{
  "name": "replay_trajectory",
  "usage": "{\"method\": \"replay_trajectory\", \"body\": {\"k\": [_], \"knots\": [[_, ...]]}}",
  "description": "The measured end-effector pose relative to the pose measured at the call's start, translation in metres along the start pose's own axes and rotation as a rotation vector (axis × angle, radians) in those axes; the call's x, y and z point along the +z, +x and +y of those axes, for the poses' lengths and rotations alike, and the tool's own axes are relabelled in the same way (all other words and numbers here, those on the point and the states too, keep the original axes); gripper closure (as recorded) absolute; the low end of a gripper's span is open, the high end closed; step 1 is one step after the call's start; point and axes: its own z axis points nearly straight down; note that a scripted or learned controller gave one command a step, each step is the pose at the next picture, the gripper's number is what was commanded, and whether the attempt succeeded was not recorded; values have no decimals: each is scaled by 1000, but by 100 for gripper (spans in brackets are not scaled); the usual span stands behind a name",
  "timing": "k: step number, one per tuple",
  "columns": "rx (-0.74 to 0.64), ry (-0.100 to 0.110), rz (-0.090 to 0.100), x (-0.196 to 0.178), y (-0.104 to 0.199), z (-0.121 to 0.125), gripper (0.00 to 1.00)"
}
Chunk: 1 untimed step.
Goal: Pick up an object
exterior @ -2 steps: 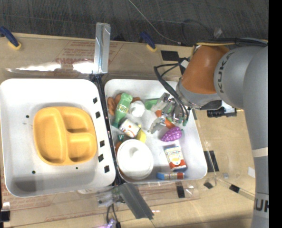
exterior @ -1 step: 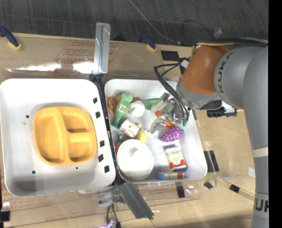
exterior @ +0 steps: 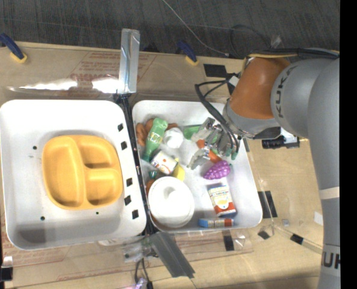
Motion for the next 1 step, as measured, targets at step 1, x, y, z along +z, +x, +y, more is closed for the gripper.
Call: {"method": "replay_trajectory", "body": {"k": [1], "knots": [[0,0,0,0,0,0,0]]}}
